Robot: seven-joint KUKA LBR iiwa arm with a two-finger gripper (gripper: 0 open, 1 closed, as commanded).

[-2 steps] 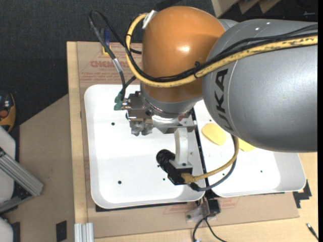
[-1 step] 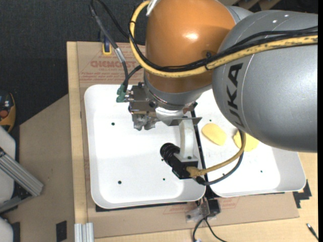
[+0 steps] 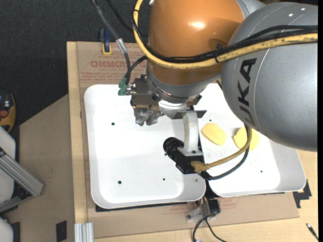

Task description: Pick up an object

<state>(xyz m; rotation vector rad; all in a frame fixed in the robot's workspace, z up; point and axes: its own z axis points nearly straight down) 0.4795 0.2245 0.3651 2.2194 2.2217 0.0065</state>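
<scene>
the gripper (image 3: 146, 118) hangs low over the left bin (image 3: 116, 155), a smooth, shallow white tray with rounded corners and a few small dark dots. from this angle i cannot tell whether it is wide or narrow, and no thing shows in it. apart from the gripper, on the arm's side, a flat, rounded yellow piece (image 3: 213, 133) lies in the right bin (image 3: 262, 178). just beyond it lies a second yellow piece (image 3: 239, 137), half hidden by the arm. the grey arm shows the letters "ka". farther from the gripper, the cardboard sheet (image 3: 78, 135) reads "chemca" in red, then is cut off.
</scene>
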